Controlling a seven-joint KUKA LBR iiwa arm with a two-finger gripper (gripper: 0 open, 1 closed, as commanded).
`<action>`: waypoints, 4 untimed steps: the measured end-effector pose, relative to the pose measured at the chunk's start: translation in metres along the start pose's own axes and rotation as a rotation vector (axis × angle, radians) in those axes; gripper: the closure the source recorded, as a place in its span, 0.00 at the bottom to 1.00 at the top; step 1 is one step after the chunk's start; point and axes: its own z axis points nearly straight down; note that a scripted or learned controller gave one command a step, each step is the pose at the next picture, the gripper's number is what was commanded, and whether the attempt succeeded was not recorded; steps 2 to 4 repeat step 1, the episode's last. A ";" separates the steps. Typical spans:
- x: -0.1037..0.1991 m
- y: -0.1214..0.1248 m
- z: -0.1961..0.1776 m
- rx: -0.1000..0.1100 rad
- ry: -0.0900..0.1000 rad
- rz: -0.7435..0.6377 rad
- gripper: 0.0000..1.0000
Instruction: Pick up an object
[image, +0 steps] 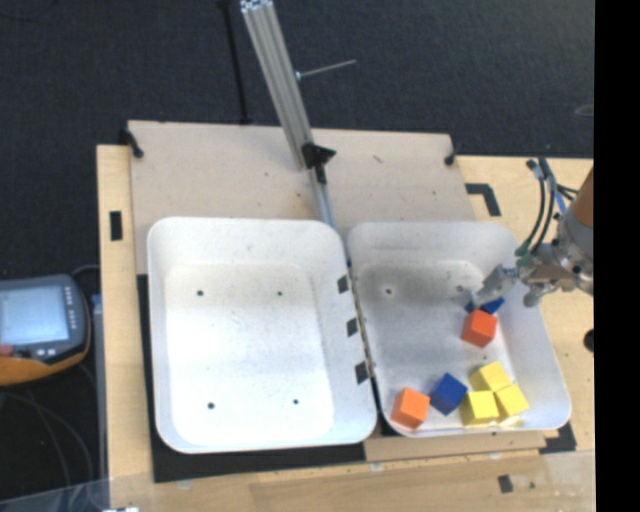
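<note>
The right bin (420, 290) holds several small blocks. A red-orange cube (480, 328) lies near its right wall, and a small blue block (490, 305) sits just above it, partly hidden. My gripper (512, 287) hangs over the bin's right edge, just above and to the right of these two blocks. Its fingers are spread open with nothing between them. Along the front of the bin lie an orange cube (410, 406), a blue cube (449, 392) and three yellow cubes (491, 377).
The left bin (250, 330) sits beside the right one, with a divider between them. A slanted aluminium bar (285, 90) reaches down from the top to the bins' back edge. A small screen device (40, 320) lies off the bench at the left.
</note>
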 end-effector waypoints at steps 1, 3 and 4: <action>0.001 0.020 -0.007 -0.001 -0.001 -0.003 0.00; 0.001 0.020 -0.007 -0.001 -0.001 -0.003 0.00; 0.001 0.020 -0.007 -0.001 -0.001 -0.003 0.00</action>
